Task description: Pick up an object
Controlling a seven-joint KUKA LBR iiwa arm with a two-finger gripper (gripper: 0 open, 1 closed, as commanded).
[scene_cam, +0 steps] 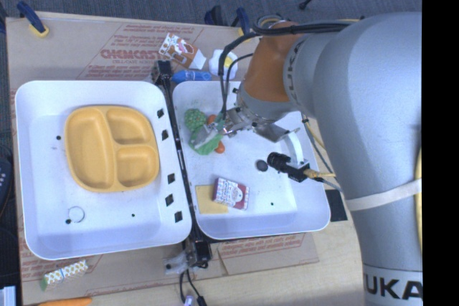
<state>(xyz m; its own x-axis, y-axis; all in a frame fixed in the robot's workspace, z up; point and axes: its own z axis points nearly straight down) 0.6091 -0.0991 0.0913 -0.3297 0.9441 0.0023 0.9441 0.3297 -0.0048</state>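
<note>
Reaching into the right bin, the gripper sat low over a green object near that bin's left wall.

Nearest the camera, outside the bins' front edge, a small wrapped packet lay on the cardboard. Just inside the right bin's front wall, a red-and-white packet overlapped a yellow card, with bare white floor to their right. Mid-bin, a dark disc lay just beside a black fitting on the arm. Whether the pincer was apart or together could not be told; the green object touched its tip, with a small orange piece just beside. In the left bin, a yellow divided tray left open floor along the front. Farthest, a blue item and a printed packet lay beyond the rear rim.
</note>
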